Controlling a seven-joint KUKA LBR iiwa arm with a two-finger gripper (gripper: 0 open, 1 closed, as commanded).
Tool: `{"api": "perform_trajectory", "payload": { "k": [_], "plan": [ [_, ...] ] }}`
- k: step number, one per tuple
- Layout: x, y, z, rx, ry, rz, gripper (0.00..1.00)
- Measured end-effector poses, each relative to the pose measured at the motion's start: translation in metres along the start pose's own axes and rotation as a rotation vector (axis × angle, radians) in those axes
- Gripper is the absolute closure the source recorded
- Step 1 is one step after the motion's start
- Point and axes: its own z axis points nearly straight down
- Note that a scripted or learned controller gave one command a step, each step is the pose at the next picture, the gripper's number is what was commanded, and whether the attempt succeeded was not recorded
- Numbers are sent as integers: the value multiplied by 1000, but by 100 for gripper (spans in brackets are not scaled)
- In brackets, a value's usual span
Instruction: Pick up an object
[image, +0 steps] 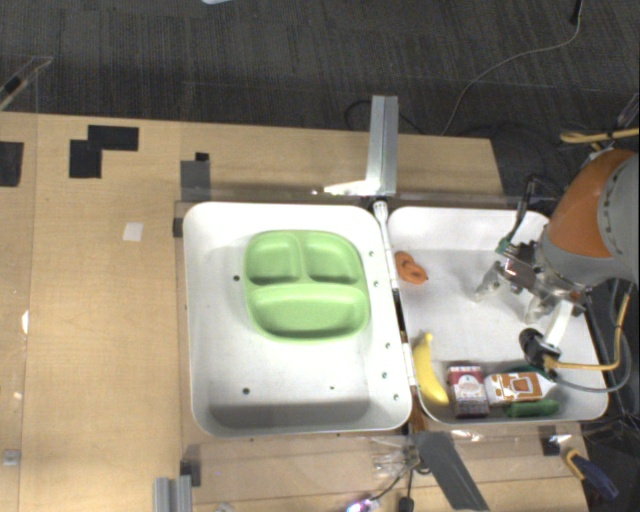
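Step, as judged: approach, nothing grasped yet. Gripper (497, 283) hangs in right bin (450, 225), fingers spread apart, bare bin floor between them. Candidates: orange piece (409, 267) near bin's left wall; banana (428, 370), two small boxes (490, 389), green item (528, 408) along bin's near edge. Next move calls for centring over one object, then descent. Box labels unreadable; wrist hides bin's right wall.

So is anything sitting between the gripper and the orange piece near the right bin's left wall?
Nothing visible. The gripper hangs over the right bin, and bare white floor lies between it and the orange piece. The banana and small packets lie off that line, along the bin's near edge.
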Motion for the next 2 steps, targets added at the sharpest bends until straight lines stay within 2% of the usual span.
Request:
{"api": "perform_trajectory", "payload": {
  "k": [1,2],
  "plan": [
    [4,2,-12,-6,6,-2,100],
    [-15,-1,-24,12,-1,83,100]
  ]
}}
